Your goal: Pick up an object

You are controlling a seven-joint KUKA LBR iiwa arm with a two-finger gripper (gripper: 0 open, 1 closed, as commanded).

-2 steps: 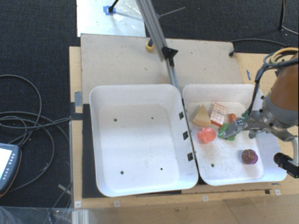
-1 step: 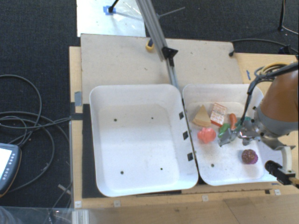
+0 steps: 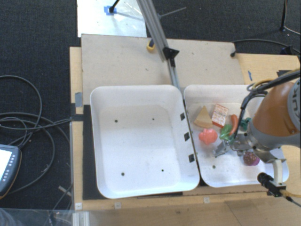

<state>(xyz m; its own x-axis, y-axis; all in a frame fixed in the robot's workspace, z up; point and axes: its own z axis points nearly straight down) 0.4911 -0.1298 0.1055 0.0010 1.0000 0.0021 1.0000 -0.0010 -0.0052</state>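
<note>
I see a tan wedge point(image 3: 203, 118), orange carton point(image 3: 219, 115), red ball point(image 3: 208, 136) clustered in the right bin point(image 3: 221, 178). Purple ball point(image 3: 251, 159) lies apart, nearer the arm.

Just left of my gripper point(image 3: 225, 147), black clips point(image 3: 186, 136) sit along the seam between the two bins, and the left bin point(image 3: 136, 140) lies beyond them. Far to the left, black cables point(image 3: 28, 126) loop on dark carpet beside a pendant screen point(image 3: 7, 166). Up and left of me, a grey pole point(image 3: 153, 18) slants over the brown board point(image 3: 122, 60)
</note>
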